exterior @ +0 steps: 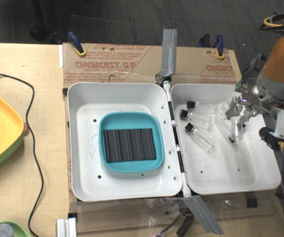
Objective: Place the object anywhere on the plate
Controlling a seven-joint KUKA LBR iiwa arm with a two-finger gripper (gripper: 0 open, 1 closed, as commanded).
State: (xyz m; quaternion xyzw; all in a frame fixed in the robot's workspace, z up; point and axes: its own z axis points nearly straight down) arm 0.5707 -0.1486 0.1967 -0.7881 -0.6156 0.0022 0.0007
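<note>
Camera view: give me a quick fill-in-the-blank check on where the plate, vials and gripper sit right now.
1. The teal plate lies in the ____ bin.
2. The clear vials with black caps lie in the ____ bin.
3. The gripper hangs over the ____ bin.
4. The plate's ribbed insert is dark ____.

Missing words: left; right; right; grey

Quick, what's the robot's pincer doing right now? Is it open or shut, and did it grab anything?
Pincer: over the right bin, low among the clear vials; open or shut cannot be told, and nothing visibly held.
</note>
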